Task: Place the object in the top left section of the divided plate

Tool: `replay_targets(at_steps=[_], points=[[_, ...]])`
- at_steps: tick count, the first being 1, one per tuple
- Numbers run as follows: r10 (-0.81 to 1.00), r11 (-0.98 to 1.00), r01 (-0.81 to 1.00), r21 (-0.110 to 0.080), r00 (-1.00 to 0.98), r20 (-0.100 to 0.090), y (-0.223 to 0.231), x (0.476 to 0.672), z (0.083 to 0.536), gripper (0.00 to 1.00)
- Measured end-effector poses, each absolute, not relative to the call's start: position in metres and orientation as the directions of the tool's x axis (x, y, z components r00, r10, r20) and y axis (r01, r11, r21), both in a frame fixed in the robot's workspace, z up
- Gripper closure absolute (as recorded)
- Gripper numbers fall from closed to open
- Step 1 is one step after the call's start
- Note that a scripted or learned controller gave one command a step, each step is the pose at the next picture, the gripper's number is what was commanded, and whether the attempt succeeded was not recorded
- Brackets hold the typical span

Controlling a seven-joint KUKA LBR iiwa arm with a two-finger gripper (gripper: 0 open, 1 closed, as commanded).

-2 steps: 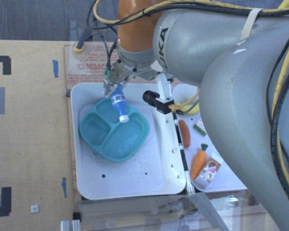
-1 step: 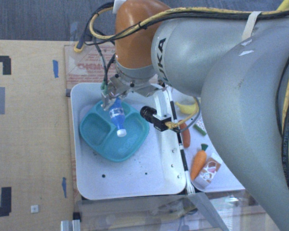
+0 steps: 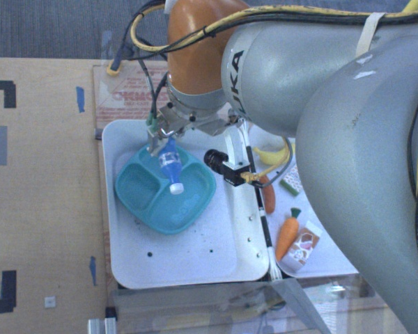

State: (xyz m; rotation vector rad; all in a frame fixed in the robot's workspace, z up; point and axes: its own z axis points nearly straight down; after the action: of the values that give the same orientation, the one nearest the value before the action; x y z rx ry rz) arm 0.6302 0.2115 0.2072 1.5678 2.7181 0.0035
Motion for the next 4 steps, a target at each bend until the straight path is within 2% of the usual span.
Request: replay_targets(at_steps=[1, 2, 3, 4], points=[[0.866, 0.501, 0.866, 0.008, -0.501, -0.004, 0.211, 0.631, 0.218, 1.00], [0.834, 0.552, 0.834, 0.000, -0.552, 0.000, 0.217, 0.629, 0.191, 1.00], [0.870, 0.493, 0.870, 0.000, -0.493, 0.000, 0.212, 0.616, 0.207, 1.00], [0.932, 0.362, 0.932, -0.001, -0.362, 0.000, 0.151, 0.628, 0.198, 1.00]])
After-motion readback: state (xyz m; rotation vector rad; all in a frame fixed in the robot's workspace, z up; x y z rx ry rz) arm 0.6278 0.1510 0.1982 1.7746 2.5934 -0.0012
